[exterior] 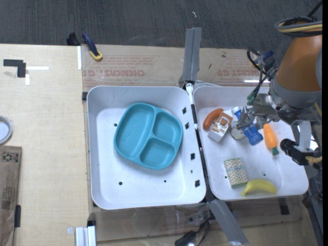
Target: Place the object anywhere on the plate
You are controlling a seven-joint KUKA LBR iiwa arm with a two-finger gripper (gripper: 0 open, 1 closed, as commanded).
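A blue three-compartment plate (148, 136) lies in the left bin (100, 188). My gripper (244, 121) hangs low in the right bin (292, 186), over a cluster of small items. Right by it are a blue object (252, 134), a small white and orange carton (220, 127) and a red-orange sausage (212, 118). The arm's grey wrist and orange band (302, 60) hide the bin's far right corner. Whether anything is held cannot be made out.
An orange carrot (270, 136) lies right of the blue object. A patterned box (236, 171) and a yellow banana (260, 187) rest near the right bin's front edge. A divider wall (195, 132) separates the bins. Cables hang beside the arm at the right.
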